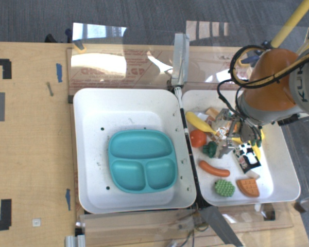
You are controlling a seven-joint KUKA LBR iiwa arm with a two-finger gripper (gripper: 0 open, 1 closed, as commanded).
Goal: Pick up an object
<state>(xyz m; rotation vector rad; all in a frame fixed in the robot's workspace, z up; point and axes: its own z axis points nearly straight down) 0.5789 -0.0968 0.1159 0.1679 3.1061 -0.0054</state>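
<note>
Claw [224,134] is seen low in right bin [286,181], jaw state can't be told; nearest pick — dark green item [210,149] at its 7 o'clock, touching or just beside; sausage [214,169] lies further at 6, long axis 10-to-4; left bin [87,138] holds teal divided tray [142,160].

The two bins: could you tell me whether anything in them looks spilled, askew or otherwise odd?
Nothing stands out. The teal tray lies flat in the left bin; the toy foods, such as the banana and hot dog, lie loose inside the right bin.
</note>
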